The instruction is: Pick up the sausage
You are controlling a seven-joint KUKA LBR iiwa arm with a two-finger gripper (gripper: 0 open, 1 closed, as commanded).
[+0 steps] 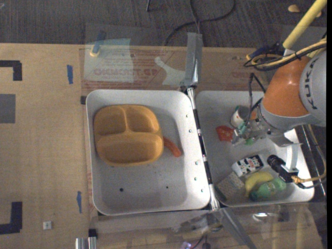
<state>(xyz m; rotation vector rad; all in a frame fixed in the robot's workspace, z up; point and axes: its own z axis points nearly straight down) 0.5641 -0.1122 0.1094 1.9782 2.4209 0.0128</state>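
Cardboard (41,139) is laid over the bench, with dark carpet (78,9) seen along the frame's top. Two white bins are set side by side. The sausage (173,147) lies in the left bin (150,191), touching an orange divided plate (127,134). The gripper (248,137) is held over the right bin (212,113); its grasp cannot be told.

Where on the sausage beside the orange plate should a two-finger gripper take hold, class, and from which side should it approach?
Probably at the free end of the sausage, coming straight down from above. It lies flat on the floor of the left bin, slanted, with its upper-left end against the divided orange plate. The fingers should close across its narrow width, clear of the plate's rim. The gripper is over the right bin.
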